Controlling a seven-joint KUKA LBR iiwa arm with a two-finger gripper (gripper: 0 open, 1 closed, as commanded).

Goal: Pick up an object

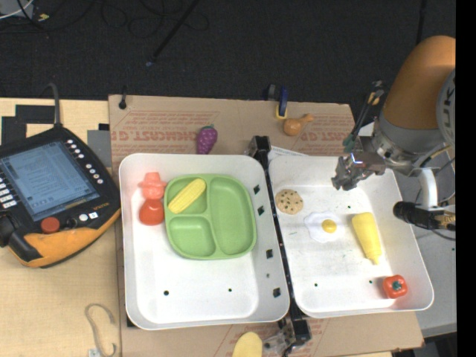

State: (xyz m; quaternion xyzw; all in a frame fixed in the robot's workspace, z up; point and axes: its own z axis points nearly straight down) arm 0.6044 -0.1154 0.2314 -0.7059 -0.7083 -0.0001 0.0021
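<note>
At the frame's right edge the arm [428, 88] is cut off beyond its orange band. The hand [348, 174], upper right, is dark and too small to read. A yellow object [248, 344] at the bottom edge is cropped. The pendant [48, 192] runs off the left edge, its screen text illegible.

We look down from one fixed camera set above the bench, tilted so that the far edge sits toward the top and the dark floor shows beyond it. Taking the black divider [269, 229] between the two white bins as our landmark, it runs nearly straight down the middle. The left bin [193, 296] lies just left of it, the right bin [349, 288] just right. We stand far enough back to take in both bins whole.
</note>
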